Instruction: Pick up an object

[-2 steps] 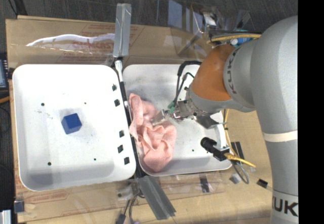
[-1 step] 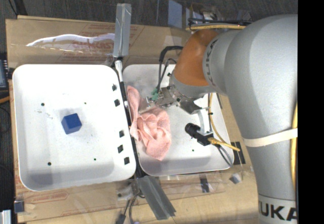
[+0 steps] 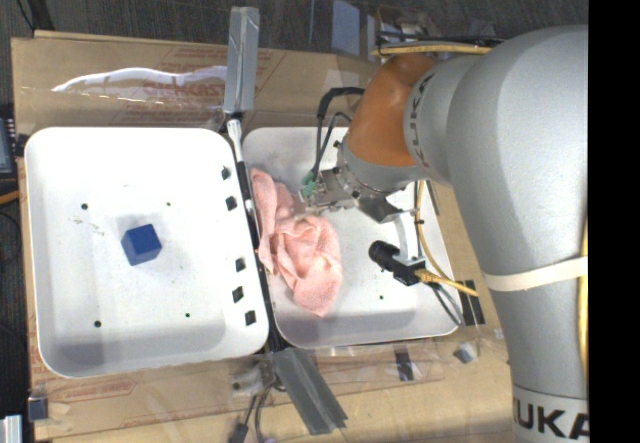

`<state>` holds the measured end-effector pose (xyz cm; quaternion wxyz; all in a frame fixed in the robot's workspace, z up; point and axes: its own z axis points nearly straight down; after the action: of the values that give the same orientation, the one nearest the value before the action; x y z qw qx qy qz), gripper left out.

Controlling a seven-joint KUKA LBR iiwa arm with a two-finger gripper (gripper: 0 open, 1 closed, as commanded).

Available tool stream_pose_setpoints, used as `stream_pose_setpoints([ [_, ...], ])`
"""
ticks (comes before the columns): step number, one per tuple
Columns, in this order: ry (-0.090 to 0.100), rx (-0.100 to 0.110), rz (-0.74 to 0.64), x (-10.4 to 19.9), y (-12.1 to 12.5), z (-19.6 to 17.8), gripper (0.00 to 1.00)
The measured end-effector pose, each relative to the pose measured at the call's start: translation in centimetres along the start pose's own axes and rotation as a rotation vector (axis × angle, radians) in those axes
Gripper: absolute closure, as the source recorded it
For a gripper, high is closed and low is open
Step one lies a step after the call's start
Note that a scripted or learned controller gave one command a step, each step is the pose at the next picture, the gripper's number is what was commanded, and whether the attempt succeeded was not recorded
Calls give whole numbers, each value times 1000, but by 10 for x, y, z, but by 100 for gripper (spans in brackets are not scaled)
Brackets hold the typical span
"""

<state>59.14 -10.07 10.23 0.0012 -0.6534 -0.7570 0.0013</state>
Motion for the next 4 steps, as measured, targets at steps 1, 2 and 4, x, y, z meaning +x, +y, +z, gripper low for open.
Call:
stream_pose_setpoints([
  [1,-1,0,0,0,0,0,0],
  [2,0,-2,105,-15,30,10,0],
  [4,2,-1,-64,-20,-75,11,0],
])
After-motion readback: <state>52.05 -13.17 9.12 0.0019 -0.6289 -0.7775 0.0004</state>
